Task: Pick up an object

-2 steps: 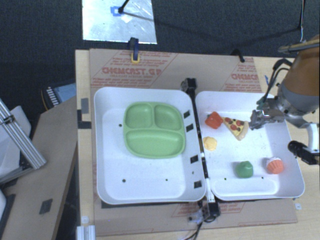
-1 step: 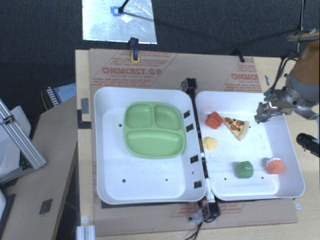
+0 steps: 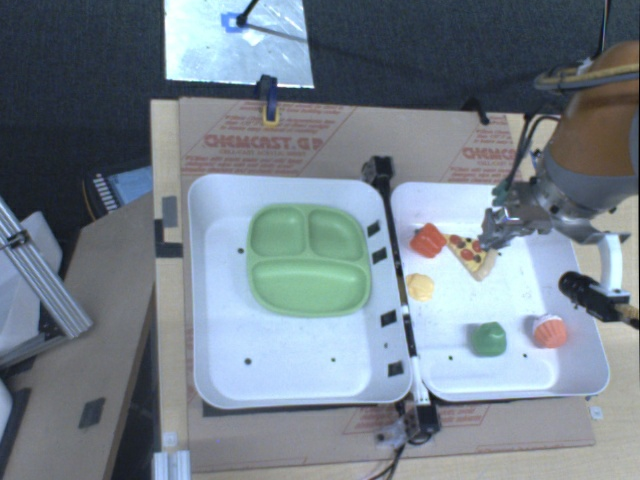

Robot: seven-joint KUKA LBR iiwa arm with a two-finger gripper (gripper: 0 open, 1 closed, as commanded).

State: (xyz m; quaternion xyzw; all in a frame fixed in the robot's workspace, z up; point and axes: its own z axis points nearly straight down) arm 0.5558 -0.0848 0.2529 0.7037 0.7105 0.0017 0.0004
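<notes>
In the right bin lie a pizza slice toy, an orange-red pepper-like toy, a small yellow piece, a green round toy and a pink-orange cupcake toy. My gripper hangs low over the far end of the pizza slice, right at its upper right edge. Whether it touches the slice is unclear.
The left bin holds a green divided plate. A black divider runs between the bins. The arm's grey and orange body looms over the right bin's far right corner, with a black part sticking out near the cupcake.
</notes>
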